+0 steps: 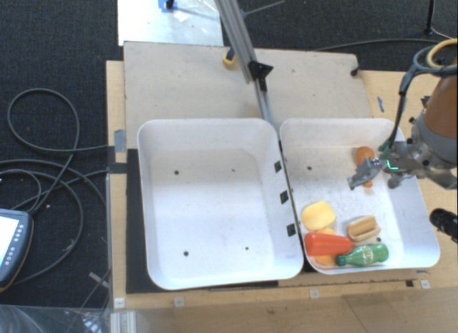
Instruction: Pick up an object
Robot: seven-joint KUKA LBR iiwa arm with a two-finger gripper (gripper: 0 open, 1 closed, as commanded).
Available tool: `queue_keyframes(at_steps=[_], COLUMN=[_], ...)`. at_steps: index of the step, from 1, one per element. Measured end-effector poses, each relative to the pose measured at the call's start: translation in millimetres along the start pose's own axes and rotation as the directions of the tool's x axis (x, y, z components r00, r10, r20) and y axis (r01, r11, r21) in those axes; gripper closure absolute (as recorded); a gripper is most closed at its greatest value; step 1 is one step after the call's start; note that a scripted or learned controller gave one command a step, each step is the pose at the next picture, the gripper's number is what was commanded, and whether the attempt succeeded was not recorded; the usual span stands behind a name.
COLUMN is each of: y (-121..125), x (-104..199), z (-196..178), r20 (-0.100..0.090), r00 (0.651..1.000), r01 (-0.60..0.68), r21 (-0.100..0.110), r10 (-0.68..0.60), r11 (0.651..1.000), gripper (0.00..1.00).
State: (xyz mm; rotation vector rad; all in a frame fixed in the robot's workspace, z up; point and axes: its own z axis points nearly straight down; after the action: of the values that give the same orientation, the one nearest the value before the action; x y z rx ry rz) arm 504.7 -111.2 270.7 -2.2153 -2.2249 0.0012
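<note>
The right bin (315,145) holds several toy foods. A small orange ball-like piece (365,155) lies near its far right wall. At the front sit a yellow lump (318,216), a hot dog in a bun (363,228), a red-orange carrot-like piece (328,243) and a green bottle (365,255) lying on its side. My gripper (363,175) reaches in from the right, above the right bin, just in front of the orange piece and partly overlapping it. I see nothing clearly held in it.
The left bin (207,203) stands beside the right one, with their rims touching. A slanted metal pole (240,31) runs down to the bins' shared back corner. Cables (43,152) lie on the floor at the left.
</note>
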Motion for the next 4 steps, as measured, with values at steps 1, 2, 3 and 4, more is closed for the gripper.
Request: queue_keyframes(at_steps=[1, 2, 3, 4], y=[1, -3, 1, -3], x=[0, 9, 6, 4], z=[-2, 53, 97, 159], r20=[0.001, -0.001, 0.0, -0.001], r00=[1.0, 1.0, 1.0, 1.0], r01=[-0.002, -0.003, -0.004, -0.004], r21=[-0.004, 0.001, 0.002, 0.004], r10=[0.002, 0.003, 0.004, 0.004], r11=[1.0, 1.0, 1.0, 1.0], gripper=[0.0, 0.0, 0.0, 0.0])
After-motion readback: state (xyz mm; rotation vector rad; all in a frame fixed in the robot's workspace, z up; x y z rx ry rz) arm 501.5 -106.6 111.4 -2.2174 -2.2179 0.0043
